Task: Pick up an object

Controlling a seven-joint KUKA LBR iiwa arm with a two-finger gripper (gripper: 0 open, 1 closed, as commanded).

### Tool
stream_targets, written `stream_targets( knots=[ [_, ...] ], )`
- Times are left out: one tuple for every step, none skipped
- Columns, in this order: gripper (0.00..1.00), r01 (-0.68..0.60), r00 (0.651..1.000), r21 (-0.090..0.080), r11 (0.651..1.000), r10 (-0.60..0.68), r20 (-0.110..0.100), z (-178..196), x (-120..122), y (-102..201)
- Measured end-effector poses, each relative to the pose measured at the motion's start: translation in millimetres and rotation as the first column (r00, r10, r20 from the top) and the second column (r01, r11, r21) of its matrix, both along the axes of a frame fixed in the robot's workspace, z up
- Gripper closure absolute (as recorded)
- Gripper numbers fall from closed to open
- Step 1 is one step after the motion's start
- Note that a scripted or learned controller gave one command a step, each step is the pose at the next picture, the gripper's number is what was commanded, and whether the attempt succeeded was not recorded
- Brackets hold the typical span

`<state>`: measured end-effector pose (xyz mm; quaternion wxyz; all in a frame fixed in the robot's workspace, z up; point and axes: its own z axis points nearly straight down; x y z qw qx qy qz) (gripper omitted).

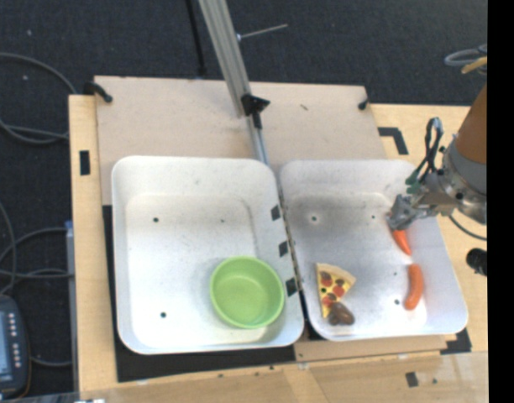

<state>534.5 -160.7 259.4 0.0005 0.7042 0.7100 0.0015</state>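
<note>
My gripper [401, 217] hangs over the right side of the right bin [358, 179], on the arm that comes in from the right. A small orange carrot-like piece [403, 243] lies or hangs directly below its tip, touching or nearly touching it; I cannot make out whether it is gripped. Farther toward the front, an orange sausage-shaped piece [414, 286] lies near the bin's right wall. A toy pizza slice [333, 290] sits at the bin's front left. In the left bin [156, 191] a green bowl [247, 291] stands upright at the front right.
A slanted aluminium post [228, 44] rises behind the bins, ending at the divide between them. The bins rest on a wooden bench [181, 116] with cables beyond its left side.
</note>
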Motion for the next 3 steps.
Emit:
stream_targets(
  knots=[
    [1.00,0.002,1.000,-0.001,1.000,-0.002,-0.001,-10,5,48],
    [1.00,0.001,1.000,0.000,1.000,-0.001,-0.003,-14,11,100],
    [1.00,-0.001,1.000,0.002,1.000,0.001,-0.003,-6,1,158]
  ],
)
